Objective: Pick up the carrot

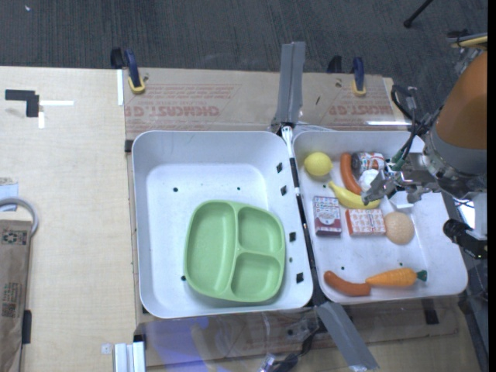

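- The worktop (70, 192) is pale wood, with two shallow white bins side by side towards its right end.
- The left bin (155, 208) holds a green divided plate (235, 250), which lies towards the bin's near right corner.
- The right bin (434, 281) holds the smaller things.
- A yellow lemon (317, 164) sits near this bin's far left corner.
- A red sausage (348, 170) lies just beside the lemon, and a banana (346, 196) runs slantwise next to it.
- Two small red-and-white boxes (328, 215) (364, 222) lie side by side in the middle of the bin.
- A second red sausage (346, 284) lies along the near edge, its right end touching the carrot.
- The carrot (394, 278) lies on its side along the right bin's near edge, green top pointing to the near right corner, well apart from the pincer.
- The pincer (377, 187) hangs over the banana's right end; I cannot tell how its jaws stand.
- A beige egg-shaped ball (399, 228) rests just right of the boxes.
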You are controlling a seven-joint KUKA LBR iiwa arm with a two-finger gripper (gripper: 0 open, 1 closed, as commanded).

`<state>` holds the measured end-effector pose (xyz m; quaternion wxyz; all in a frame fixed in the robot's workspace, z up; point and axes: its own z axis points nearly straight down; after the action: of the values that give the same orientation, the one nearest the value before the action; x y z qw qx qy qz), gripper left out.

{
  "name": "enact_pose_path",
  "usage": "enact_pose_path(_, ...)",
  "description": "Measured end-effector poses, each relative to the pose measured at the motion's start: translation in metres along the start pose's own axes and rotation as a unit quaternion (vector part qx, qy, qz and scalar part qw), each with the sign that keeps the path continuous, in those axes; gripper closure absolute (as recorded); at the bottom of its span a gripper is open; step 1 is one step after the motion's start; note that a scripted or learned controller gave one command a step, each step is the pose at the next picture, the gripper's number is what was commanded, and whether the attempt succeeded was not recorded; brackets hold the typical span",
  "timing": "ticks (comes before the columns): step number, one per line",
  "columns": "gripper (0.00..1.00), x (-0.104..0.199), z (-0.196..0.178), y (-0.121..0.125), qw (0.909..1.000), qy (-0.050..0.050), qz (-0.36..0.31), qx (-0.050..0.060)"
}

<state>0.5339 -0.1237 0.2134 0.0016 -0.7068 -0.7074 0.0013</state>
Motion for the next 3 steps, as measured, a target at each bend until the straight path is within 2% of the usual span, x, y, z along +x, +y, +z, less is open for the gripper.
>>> enact_pose_path(1,0.0,-0.002,0.102,-0.009,1.0,0.0,0.003,0.0)
enact_pose_path(2,0.0,-0.034,0.028,-0.056,0.999,0.0,-0.045,-0.002)
enact_pose_path(3,0.0,-0.026,0.123,-0.056,1.0,0.0,-0.004,-0.001)
